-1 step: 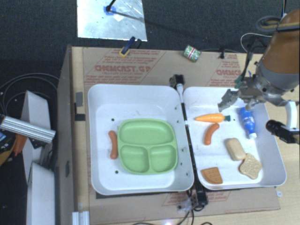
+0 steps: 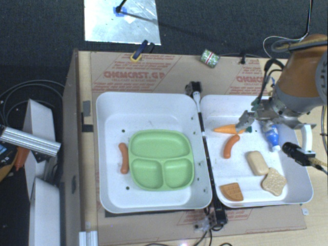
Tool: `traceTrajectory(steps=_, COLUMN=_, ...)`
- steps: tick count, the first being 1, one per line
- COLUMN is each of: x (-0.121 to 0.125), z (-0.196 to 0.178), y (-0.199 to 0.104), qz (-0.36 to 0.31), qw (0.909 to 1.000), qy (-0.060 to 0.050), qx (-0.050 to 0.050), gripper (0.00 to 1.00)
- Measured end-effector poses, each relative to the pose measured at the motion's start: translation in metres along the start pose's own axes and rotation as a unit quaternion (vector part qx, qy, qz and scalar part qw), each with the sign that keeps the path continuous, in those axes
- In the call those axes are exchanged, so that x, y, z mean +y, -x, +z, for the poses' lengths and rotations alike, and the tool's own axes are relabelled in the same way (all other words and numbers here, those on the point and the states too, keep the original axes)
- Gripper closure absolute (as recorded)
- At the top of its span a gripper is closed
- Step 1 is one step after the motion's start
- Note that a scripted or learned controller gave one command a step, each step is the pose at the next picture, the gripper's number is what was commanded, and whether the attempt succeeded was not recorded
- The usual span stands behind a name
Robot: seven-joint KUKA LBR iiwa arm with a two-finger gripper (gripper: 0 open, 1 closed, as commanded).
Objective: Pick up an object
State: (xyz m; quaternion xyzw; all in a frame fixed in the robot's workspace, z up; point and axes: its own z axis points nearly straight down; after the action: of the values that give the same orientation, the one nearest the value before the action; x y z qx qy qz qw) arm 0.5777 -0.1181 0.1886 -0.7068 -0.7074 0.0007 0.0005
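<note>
My gripper (image 2: 245, 122) hangs low over the right bin (image 2: 302, 188), at the right, thick end of an orange carrot (image 2: 225, 129) that lies near the bin's back left. Whether it touches the carrot I cannot tell. Just in front of the carrot lies an orange sausage (image 2: 230, 145). A small blue bottle (image 2: 271, 137) lies right of the gripper, under the wrist. A beige bread roll (image 2: 257, 163), a pale toast piece (image 2: 274, 182) and an orange cracker (image 2: 232, 191) rest toward the bin's front.
The left bin (image 2: 110, 117) holds a green divided plate (image 2: 161, 158) and another orange sausage (image 2: 123, 158) to the plate's left. A divider ridge (image 2: 202, 137) runs between the bins. A small green roll (image 2: 209, 58) sits on the cardboard behind them.
</note>
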Motion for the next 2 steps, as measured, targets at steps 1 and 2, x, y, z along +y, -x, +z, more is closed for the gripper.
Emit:
traceTrajectory(steps=1, x=0.013, z=0.104, y=-0.014, qz=-0.001, qw=1.0, qy=0.002, qx=0.0, gripper=0.0)
traceTrajectory(steps=2, x=0.014, z=0.093, y=-0.014, qz=-0.001, qw=1.0, qy=0.003, qx=0.0, gripper=1.0)
